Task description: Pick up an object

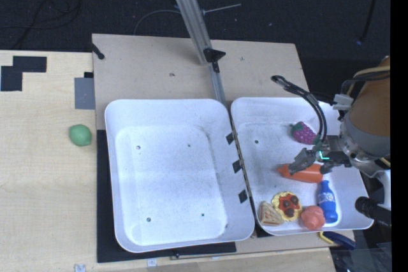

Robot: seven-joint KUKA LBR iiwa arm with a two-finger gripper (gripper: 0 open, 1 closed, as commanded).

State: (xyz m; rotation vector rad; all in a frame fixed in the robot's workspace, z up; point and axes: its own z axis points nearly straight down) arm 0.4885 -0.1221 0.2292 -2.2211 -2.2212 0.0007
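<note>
The bench [51, 194] was pale wood, with a tan board [159, 67] at 12 o'clock. Two white bins lay on it side by side: the left bin [121, 113] toward 7, the right bin [268, 105] toward 4. A green ball [80, 135] sat at 9.

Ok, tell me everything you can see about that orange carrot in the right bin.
The carrot is a small orange toy, plastic by the look of it, lying flat on the floor of the right bin, its narrow end toward the left bin. The claw sits right over it, hiding part of its top. A blue bottle lies just below it.
</note>
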